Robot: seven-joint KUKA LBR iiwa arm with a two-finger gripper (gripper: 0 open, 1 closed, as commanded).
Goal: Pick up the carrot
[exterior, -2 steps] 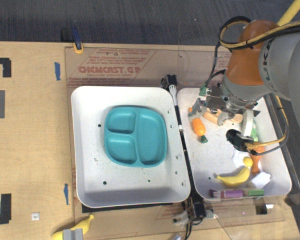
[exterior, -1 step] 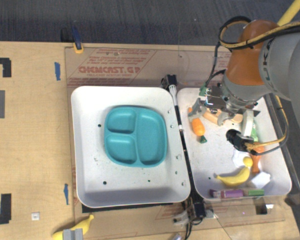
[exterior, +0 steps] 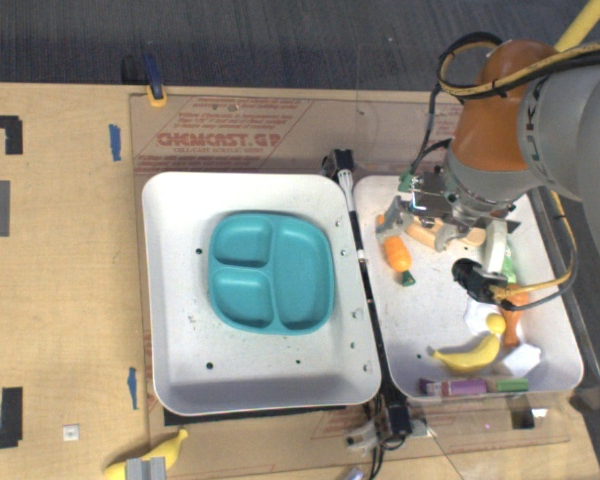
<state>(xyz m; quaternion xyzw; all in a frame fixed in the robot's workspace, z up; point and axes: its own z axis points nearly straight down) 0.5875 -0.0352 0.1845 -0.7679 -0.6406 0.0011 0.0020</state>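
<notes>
The carrot (exterior: 397, 254) is a short orange piece with a green tip, lying in the upper left part of the right bin (exterior: 420, 318), close to the divider between the bins. My gripper (exterior: 427, 220) hangs just above and to the right of it, low over the bin's back area. The carrot lies on the bin floor outside the gripper. A tan object (exterior: 421, 234) sits directly under the gripper, partly hidden by it.
A teal divided plate (exterior: 273, 272) rests in the left bin (exterior: 170, 298). The right bin also holds a banana (exterior: 471, 352), a purple tube (exterior: 467, 388) along the front wall, an orange item (exterior: 511, 325) and a white-green item (exterior: 504, 260) near the right wall.
</notes>
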